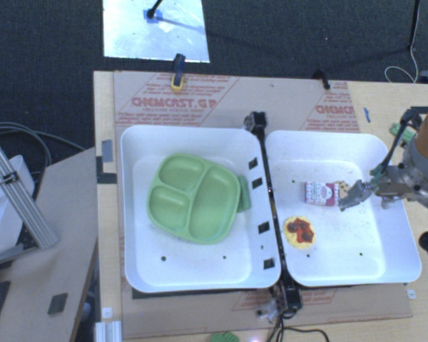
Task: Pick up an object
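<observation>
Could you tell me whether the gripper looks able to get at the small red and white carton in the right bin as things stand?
Probably yes. The gripper hangs in the right bin, just right of the carton, with nothing between them. The pizza toy lies apart, nearer the camera, so it should not interfere.

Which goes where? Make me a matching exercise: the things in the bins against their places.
Things:
1. green divided plate
2. small red-and-white carton
3. yellow disc with red spots
4. gripper

Places:
A. right bin, toward its near-left part
B. over the right bin, just right of the carton
C. left bin
D. right bin, middle

Pairs: 1-C, 2-D, 3-A, 4-B
</observation>
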